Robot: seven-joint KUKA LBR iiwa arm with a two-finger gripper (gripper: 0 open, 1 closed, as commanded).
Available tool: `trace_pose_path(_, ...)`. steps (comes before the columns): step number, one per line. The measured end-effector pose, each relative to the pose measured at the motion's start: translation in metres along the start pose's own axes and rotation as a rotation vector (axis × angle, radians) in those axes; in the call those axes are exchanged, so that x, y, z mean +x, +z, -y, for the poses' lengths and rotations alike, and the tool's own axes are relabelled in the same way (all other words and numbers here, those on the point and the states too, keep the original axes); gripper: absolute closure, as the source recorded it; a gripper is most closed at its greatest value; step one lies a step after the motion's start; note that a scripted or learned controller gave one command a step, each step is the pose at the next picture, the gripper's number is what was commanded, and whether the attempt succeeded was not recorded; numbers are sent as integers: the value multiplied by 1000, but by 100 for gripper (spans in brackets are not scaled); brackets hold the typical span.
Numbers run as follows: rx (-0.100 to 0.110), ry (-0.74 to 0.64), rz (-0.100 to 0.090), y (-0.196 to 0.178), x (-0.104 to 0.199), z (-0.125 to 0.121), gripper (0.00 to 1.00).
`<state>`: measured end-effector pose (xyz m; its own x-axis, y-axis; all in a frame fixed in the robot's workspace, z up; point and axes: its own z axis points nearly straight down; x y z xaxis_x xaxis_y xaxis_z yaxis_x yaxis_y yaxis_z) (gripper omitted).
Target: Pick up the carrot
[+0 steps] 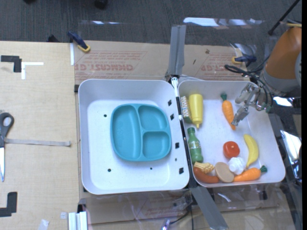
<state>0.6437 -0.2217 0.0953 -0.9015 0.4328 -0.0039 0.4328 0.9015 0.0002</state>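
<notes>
While the gripper hangs low over the right bin, near its far right corner, its fingers look spread, nothing between them — one tip reaches down just beside a small carrot lying on the bin floor. No lift yet, by my reading; closing, grasping and raising are all left. A second, larger carrot lies along the near edge of that bin, next to a banana, a tomato and a white lump I can't identify. Arm pose — wrist tilted down and inward from the bin's right edge, orange band above it. Left bin carries a teal divided plate.
</notes>
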Motion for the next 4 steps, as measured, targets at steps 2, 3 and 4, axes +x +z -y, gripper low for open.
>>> trace_pose_path(2, -1, 33, 1, -60, 28, -51, 100)
trace_pose_path(3, 3, 70, 8, -3, 68, -89, 100)
trace_pose_path(4, 0, 382, 1, -98, 94, -162, 100)
